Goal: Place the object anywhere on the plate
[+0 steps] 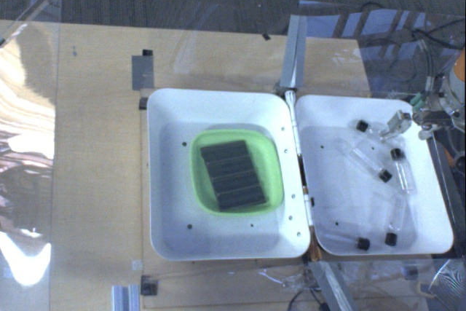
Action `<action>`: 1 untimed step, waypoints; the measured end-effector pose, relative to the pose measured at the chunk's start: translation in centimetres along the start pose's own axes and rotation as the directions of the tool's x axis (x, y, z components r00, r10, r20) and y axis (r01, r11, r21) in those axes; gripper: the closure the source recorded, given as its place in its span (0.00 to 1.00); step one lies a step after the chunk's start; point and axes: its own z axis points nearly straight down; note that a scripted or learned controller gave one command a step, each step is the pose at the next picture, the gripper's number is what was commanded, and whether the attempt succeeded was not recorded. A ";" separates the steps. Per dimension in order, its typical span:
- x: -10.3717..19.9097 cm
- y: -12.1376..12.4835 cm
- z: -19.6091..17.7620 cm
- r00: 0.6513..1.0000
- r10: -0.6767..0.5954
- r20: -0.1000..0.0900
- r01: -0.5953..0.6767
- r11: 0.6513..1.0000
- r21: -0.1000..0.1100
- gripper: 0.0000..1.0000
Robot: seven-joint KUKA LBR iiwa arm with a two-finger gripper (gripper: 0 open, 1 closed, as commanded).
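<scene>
A dark grey ridged rectangular block lies flat on the lime green plate, roughly in its middle and turned slightly askew. The plate rests in the left white bin. My gripper hangs at the far right, over the upper right corner of the right bin, well away from the plate and the block. Nothing shows in its grasp.
Several clear plastic tubes with black caps lie scattered across the right bin, some close beneath the gripper. A grey metal divider post stands behind the gap between the bins. Bare wooden benchtop stretches to the left.
</scene>
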 end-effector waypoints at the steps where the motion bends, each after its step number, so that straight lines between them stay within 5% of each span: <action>1: 0.0 0.1 -1.0 0.999 0.036 0.000 -0.036 0.999 0.002 0.00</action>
